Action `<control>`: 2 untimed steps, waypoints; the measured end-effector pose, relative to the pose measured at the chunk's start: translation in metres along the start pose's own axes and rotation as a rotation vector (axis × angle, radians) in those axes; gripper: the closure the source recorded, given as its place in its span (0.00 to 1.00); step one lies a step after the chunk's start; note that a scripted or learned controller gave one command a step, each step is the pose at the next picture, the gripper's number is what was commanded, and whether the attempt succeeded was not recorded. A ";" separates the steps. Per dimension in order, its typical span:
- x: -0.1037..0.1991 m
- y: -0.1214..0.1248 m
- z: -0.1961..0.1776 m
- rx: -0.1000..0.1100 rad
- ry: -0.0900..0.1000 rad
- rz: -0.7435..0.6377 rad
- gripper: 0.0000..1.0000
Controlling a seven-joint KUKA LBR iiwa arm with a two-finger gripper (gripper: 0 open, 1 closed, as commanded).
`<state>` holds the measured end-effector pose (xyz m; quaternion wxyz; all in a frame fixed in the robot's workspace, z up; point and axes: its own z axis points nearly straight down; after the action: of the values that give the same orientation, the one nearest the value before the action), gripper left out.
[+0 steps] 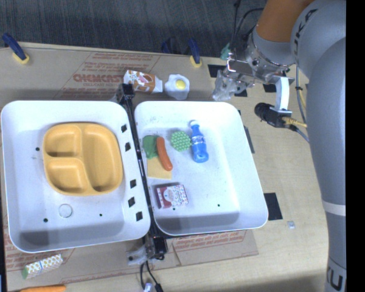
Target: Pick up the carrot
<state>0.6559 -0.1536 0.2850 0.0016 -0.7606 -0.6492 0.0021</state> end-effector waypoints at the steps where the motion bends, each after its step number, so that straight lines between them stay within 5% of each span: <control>1: -0.058 -0.042 -0.030 -0.002 0.001 0.035 1.00; 2: -0.053 -0.032 -0.047 -0.005 0.000 -0.263 1.00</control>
<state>0.6158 -0.2011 0.3322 0.0001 -0.6690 -0.7433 0.0004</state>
